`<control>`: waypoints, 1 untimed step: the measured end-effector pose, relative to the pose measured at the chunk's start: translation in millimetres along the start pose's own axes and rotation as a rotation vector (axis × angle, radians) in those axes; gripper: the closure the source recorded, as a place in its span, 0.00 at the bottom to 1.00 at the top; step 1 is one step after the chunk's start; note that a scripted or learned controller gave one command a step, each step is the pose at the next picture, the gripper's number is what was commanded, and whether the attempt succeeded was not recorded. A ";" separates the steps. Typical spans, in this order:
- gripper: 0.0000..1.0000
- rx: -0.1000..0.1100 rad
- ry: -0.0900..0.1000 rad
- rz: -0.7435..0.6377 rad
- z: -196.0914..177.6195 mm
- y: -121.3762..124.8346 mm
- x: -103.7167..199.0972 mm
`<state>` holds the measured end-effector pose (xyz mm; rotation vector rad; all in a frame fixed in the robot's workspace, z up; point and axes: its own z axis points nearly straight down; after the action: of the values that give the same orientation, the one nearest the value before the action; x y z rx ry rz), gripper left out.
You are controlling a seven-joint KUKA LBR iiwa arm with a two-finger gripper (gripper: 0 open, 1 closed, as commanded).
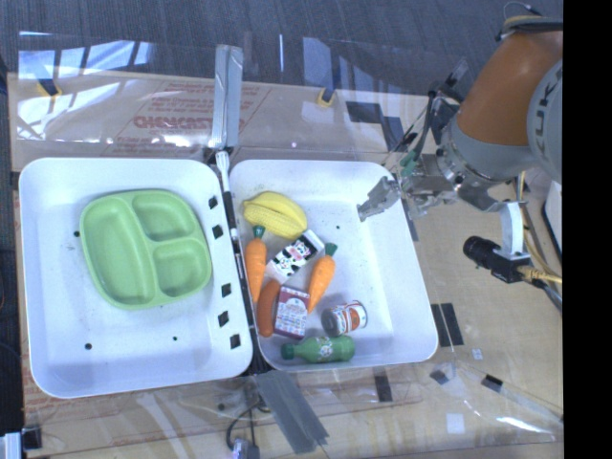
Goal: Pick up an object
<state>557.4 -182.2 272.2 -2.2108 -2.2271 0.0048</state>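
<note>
Nearest us, one green bottle (320, 350) lies along the right bin's (406, 285) front wall, beside one can (345, 317), two cartons, two carrots and one banana (273, 214). Our jaws (380, 199) hover up-right of the banana; we cannot tell their state. One green tray (143, 247) fills the left bin.

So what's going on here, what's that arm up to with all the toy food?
The robot arm's gripper hovers over the upper right part of the right bin, with nothing visibly held. Below it lie a banana, two carrots, a small milk carton, a red box, a can and a green bottle. The left bin holds a green divided plate. Nothing has been picked up yet.
</note>
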 end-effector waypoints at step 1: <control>0.00 0.001 0.000 -0.092 113.1 -19.5 50.1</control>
<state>536.9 -132.2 159.2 -2.1050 -2.3256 0.0058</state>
